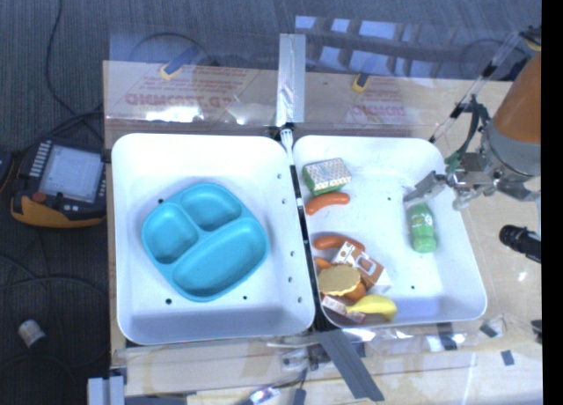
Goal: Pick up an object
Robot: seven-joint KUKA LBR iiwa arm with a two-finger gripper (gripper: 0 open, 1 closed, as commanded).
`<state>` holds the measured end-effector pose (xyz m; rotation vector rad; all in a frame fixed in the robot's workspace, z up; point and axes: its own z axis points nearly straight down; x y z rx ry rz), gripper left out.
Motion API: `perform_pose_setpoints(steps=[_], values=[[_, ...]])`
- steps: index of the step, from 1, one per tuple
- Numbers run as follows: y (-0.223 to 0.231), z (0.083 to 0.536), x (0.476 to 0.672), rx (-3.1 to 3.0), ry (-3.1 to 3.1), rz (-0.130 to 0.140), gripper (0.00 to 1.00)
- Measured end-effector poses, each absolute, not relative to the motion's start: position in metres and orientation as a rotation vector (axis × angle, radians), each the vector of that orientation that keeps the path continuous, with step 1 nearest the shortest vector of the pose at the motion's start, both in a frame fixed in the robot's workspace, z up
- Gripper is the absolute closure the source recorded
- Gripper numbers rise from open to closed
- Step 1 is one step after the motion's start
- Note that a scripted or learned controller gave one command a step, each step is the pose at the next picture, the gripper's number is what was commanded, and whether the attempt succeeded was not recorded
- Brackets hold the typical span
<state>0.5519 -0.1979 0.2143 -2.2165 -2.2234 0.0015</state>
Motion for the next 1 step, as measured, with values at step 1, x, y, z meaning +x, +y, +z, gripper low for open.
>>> perform_pose_setpoints(steps=[1], values=[[-0.2112,0.0973,0.5695,-2.301,-2.134,-0.016,0.0]])
